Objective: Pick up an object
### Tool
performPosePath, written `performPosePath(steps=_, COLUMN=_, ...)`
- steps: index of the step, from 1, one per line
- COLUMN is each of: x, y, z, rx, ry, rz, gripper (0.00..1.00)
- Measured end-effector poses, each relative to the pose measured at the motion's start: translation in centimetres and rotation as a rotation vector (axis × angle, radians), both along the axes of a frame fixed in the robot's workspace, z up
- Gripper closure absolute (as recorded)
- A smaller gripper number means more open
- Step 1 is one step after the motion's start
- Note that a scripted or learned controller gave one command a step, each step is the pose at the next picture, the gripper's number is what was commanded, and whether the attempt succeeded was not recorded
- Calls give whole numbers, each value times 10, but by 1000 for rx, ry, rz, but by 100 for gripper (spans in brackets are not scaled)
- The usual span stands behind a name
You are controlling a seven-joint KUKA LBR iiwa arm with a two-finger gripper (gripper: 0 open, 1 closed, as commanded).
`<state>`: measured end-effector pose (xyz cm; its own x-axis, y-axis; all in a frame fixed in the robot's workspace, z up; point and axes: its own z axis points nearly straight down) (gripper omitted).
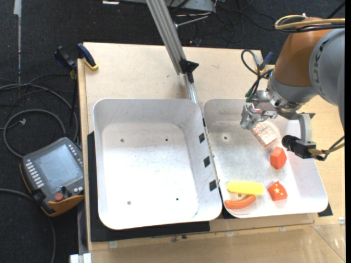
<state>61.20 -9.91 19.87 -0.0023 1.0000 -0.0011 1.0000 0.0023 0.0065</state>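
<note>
- A pale wooden table [137, 70] stands on dark carpet strewn with cables, carrying two shallow white bins side by side; a metal strut [167, 29] slants in from the far edge to the seam between them.
- On the floor to the left lies a grey handheld control pendant [54, 174] with an orange base.
- The left bin [104, 114] shows bare, speckled white floor.
- In the right bin [312, 199], the grey arm [307, 64] with its orange band reaches in from the right, and its tool [252, 115] hangs low over the far part of the bin.
- Just beside the tool, on its near-right side, lies a pale packet with red print [265, 133]; whether the two touch, and how far the tool is open, cannot be told from this angle.
- Nearer the camera sit an orange-red block [278, 159] and a red block with a yellow mark [277, 191].
- A yellow piece [245, 188] rests against an orange curved piece [240, 203] at the bin's near edge.
</note>
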Motion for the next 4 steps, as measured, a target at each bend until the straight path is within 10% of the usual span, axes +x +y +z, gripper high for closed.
performPosePath(steps=2, x=-4, y=-8, z=67, rx=0, ry=3, rz=0, gripper=100)
performPosePath(steps=4, x=-20, y=100, z=39, rx=3, ry=9, rz=6, gripper=100)
